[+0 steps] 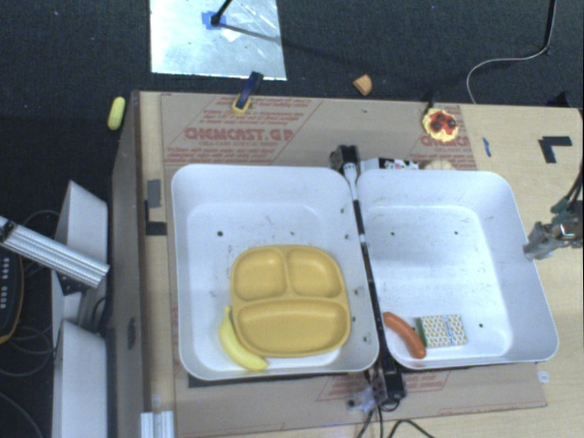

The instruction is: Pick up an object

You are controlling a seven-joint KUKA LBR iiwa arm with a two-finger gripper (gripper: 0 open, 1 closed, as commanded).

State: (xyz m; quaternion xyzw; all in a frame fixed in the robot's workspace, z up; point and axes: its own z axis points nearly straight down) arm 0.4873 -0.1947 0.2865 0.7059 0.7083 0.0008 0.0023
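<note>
a: anything readable here?
b: just the brown board [274, 126] under the bins, it says "chemcast gp" in red, printed upside down from this angle. smaller red print near the bottom edge is too blurry to read.

Even, fairly bright overhead light, soft low-resolution picture.

I'm reading flat, diffuse light from above: the two white bins [274, 190] come up bright, close to washed out on their floors, with only faint grey shading along their inner walls. The yellow tray [290, 299] throws a thin, soft shadow at its lower rim. Up top, the foil sheet [217, 24] gives me patchy glare. The dark carpet [411, 16] goes grainy and swallows detail. Edges everywhere are a bit smeared, and the print on the table [237, 133] is only just legible. At the right edge the tool [553, 234] is a blurry grey shape I can't resolve. The bin rims bow slightly, hinting at mild lens distortion.
</note>
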